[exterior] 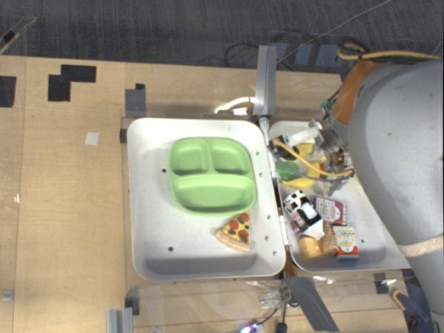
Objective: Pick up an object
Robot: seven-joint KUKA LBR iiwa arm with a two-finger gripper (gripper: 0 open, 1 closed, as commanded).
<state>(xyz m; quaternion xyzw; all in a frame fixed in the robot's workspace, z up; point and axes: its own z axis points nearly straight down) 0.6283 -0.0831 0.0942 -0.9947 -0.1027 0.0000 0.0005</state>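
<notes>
Toy food items (316,217) lie heaped in the right bin (371,255) beneath my gripper (331,151), whose grip state I cannot tell.

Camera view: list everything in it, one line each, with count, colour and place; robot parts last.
bins: two, white, side by side on the bench
tray: one, green, three compartments, middle of the left bin
pizza slice: one, tan with red spots, left bin, just below the tray
cow toy: one, black and white, middle of the right bin
cartons: two small, red and white, lower right bin
banana: one, yellow, upper right bin
arm: one, grey with orange band, over the right bin
gripper: one, dark, low over the right bin's upper clutter
</notes>
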